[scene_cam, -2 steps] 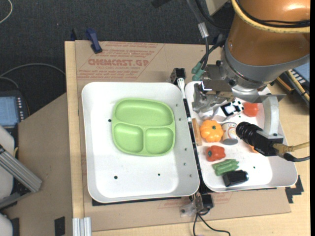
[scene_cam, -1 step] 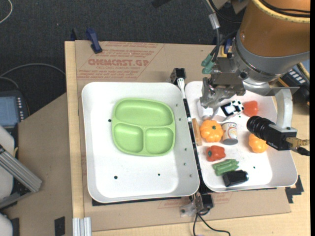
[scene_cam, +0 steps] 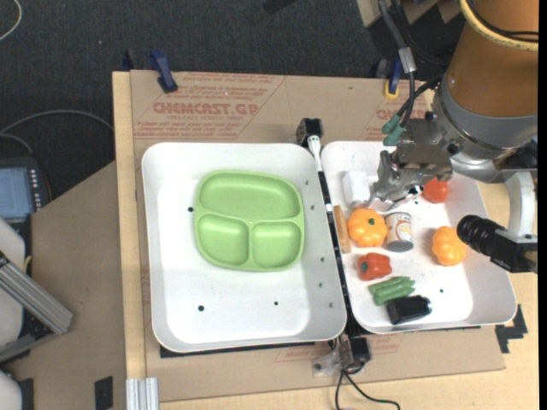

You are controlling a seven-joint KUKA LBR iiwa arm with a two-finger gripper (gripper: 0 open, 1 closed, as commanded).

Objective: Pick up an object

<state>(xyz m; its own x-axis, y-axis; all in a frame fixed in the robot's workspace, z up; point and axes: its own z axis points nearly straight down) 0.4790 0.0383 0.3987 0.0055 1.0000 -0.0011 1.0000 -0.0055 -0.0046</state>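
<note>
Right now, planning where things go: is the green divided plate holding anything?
Empty: the green divided plate shows three bare compartments in the left white bin.

Dark grey carpet floor (scene_cam: 77, 24), thin cables trailing across it; cardboard sheet (scene_cam: 214, 101) with red lettering covering the bench top; blue clamps (scene_cam: 162, 71) at its far edge; aluminium extrusion rail (scene_cam: 34, 301) at left; even overhead lighting
</note>
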